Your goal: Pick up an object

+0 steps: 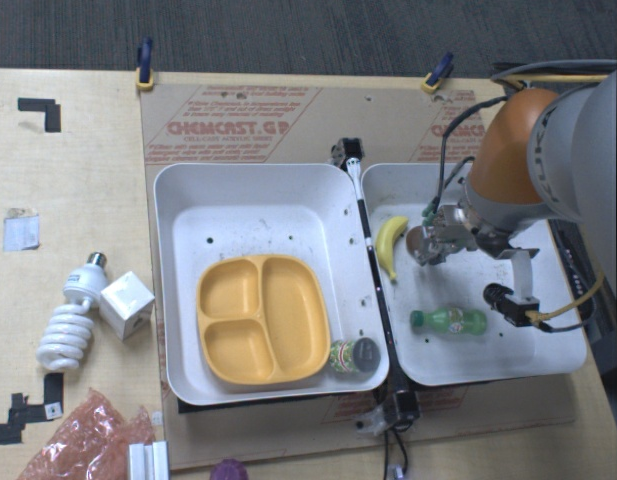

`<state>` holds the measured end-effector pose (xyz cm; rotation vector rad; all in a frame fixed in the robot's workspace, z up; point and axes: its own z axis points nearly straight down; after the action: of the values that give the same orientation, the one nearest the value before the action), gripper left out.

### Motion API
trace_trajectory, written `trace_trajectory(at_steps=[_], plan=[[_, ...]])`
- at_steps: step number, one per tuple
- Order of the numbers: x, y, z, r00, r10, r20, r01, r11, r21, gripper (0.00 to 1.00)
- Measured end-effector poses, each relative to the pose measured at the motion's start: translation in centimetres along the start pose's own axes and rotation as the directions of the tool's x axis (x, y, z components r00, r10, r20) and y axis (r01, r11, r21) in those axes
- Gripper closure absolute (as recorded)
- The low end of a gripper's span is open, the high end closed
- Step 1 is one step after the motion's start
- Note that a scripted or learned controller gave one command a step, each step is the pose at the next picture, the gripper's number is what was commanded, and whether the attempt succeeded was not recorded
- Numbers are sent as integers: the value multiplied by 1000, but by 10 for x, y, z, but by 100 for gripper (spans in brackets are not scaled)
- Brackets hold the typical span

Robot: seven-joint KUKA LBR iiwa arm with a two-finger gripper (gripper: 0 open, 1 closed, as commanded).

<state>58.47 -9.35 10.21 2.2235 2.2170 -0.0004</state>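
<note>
Camera view has my claw (425, 246) low in the right-hand white plastic bin (548, 363), and I cannot tell its state from here. Just to its left lies the curved yellow banana (390, 244), long axis running up-and-down along the bin's left wall. Below sits a green plastic bottle (448, 320), lying crosswise, farther off.

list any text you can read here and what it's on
"CHEMCAST. G P" in red, on the brown sheet under the bins; the last letters are unsure.
The smaller red lines beneath it are too blurred to read.
Red print on the sheet behind the right bin: unreadable.
Green bottle label: too small to read.
</note>
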Motion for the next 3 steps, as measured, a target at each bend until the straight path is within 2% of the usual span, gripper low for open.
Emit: trace_trajectory(at_steps=[1, 2, 3], plan=[[0, 0, 0, 1000, 0, 0, 0, 1000, 0, 0], [-2, -48, 10, 1000, -1, -1, 1, 1000, 1, 0], [-3, -47, 0, 1000, 1, 0, -1, 1000, -1, 100]])
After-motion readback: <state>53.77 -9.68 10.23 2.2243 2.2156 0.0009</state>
